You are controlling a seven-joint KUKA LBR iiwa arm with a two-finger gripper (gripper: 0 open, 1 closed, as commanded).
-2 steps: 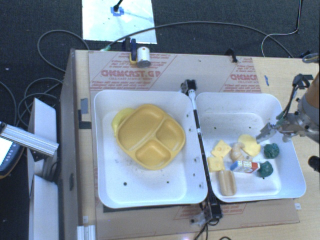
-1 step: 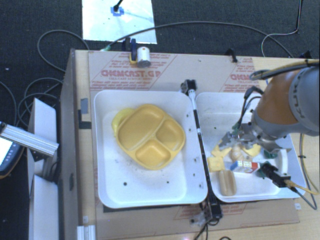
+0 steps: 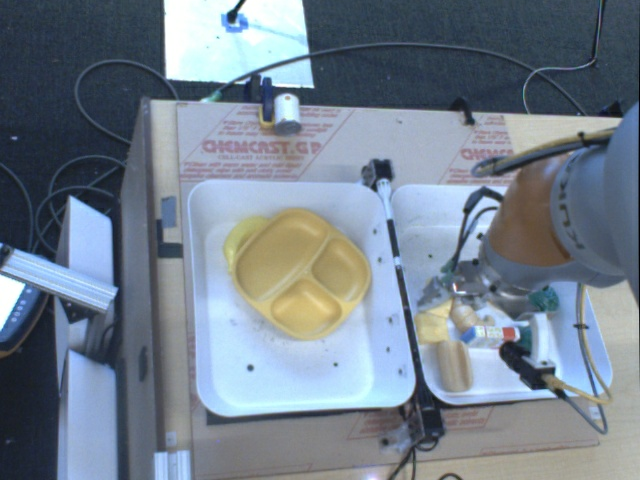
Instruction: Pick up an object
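Two bins: two shallow white plastic bins sit side by side on the bench, the left bin and the right bin, so things can be picked out of one.
Left bin: a big yellow plastic plate with three dips lies flat in the middle of it, well apart from the arm.
Right bin: a pile of small things lies near the front, close together.
Things in the pile: a tan roll like a small bread, a pale yellow soft lump, a white tube with a red band and a small green piece.
Arm: the big grey arm with an orange band leans down into the right bin, I think to grab from the pile.
Gripper: the metal two-finger gripper is low, right over the pile.
Gripper state: I cannot tell how its tips stand, and I see nothing held.
Nearest things: the pale yellow lump and the white tube lie just beside and below the gripper.
Tan roll: it lies a bit nearer the front edge, close to the gripper.
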